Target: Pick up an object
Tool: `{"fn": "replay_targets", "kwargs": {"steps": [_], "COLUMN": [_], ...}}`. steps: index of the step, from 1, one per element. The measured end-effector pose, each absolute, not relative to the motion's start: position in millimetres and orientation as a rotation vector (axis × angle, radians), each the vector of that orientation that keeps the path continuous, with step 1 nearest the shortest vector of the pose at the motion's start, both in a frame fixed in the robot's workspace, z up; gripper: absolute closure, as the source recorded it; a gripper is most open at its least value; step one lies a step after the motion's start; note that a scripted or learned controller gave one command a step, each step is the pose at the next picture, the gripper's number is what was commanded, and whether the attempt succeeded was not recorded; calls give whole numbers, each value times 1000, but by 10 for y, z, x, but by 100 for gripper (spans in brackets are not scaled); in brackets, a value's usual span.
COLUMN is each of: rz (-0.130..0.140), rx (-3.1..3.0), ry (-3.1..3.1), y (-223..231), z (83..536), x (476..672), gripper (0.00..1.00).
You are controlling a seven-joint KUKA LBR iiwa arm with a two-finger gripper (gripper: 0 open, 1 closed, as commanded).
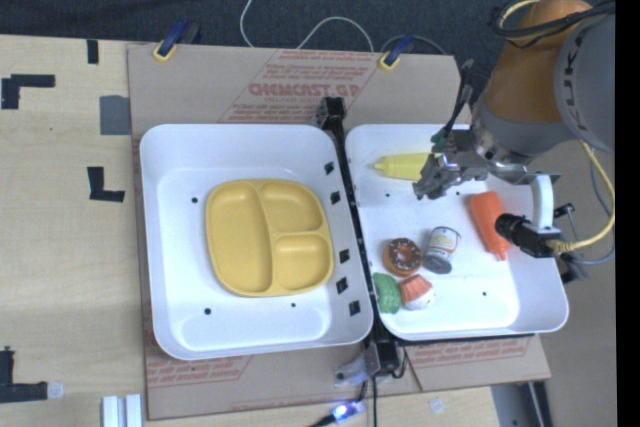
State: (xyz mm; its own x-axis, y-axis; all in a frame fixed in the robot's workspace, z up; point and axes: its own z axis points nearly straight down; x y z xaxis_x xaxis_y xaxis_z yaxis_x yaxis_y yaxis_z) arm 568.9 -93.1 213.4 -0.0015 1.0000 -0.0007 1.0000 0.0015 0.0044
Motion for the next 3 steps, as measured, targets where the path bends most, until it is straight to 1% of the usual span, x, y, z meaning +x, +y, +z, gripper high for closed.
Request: {"fn": "replay_targets", "kwargs": {"steps": [1, 3], "rz": [0, -1], "rx": [2217, 2215], "ry": [2230, 2232], "y": [-427, 660], "z": [2108, 1982], "x": [5609, 5597], "gripper": [100, 100]}}
